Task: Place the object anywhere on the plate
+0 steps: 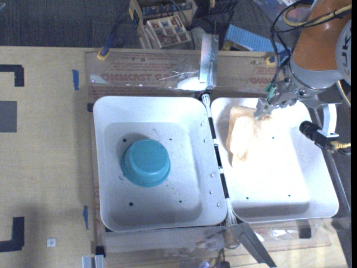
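The left bin (106, 116) holds the blue plate (146, 162), seemingly upside down, near its centre; the right bin (312, 205) holds the pale tan object (243, 135) against its left wall; the gripper (266, 108) sits at the object's upper right corner, finger state not discernible; confirm a firm grasp first, lift clear of the divider, then lower centrally over the plate

We record a pale wooden bench (39, 166) bearing black tape marks at nine o'clock and small blue tape strips (75, 80). At twelve o'clock, dark carpeted floor (56, 13), a wooden crate of clutter (162, 18) and a blue ribbed pad (250, 38). Bright glare washes the three o'clock side.
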Controlling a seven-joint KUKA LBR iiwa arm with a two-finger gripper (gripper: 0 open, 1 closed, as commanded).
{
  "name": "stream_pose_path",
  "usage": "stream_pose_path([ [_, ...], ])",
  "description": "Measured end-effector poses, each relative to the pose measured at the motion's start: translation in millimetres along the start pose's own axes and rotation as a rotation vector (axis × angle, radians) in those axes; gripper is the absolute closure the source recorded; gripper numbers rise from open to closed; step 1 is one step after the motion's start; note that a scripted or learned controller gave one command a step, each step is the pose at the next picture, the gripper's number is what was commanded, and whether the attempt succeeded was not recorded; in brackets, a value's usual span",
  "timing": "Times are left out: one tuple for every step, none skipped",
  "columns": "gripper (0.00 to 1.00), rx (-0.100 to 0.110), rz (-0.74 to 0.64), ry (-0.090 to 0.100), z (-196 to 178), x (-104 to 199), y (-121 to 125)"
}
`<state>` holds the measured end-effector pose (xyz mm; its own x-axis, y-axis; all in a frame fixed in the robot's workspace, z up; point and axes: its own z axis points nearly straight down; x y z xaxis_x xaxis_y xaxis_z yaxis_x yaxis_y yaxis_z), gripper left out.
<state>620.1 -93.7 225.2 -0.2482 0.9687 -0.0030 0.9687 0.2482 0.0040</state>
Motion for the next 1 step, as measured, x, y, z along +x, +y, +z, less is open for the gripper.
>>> stream_pose_path([
  [1.0, 0.002, -0.4, 0.003, -9.9, 46.3, 11.4],
])
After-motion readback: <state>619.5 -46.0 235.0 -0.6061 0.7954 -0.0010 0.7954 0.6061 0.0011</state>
